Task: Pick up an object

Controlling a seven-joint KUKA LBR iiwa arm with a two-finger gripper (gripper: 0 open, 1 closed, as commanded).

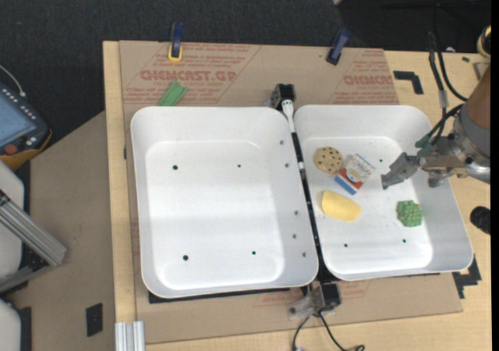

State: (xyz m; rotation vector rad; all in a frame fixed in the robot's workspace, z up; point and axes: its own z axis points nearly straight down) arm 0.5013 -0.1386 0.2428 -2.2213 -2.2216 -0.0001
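Approaching the right bin (pixel 444 257) from three o'clock, the gripper (pixel 396 171) hangs above the bin floor with nothing between its fingers; the step in hand is judged to be the reach, before any grasp. The dark fingers (pixel 390 176) slant toward eight o'clock; whether they are spread or closed cannot be told from this view. Four candidate objects lie in the right bin: a round cookie (pixel 328 158) at ten o'clock of the bin's middle, a small red, white and blue carton (pixel 355 171) just beside it near the centre, a yellow wedge (pixel 341 206) at seven o'clock, and a green lump (pixel 408 213) at four o'clock. The carton and the green lump lie nearest the fingertips. The next move calls for choosing one object, centring the fingers over it, and descending. The left bin (pixel 148 186) takes no part.
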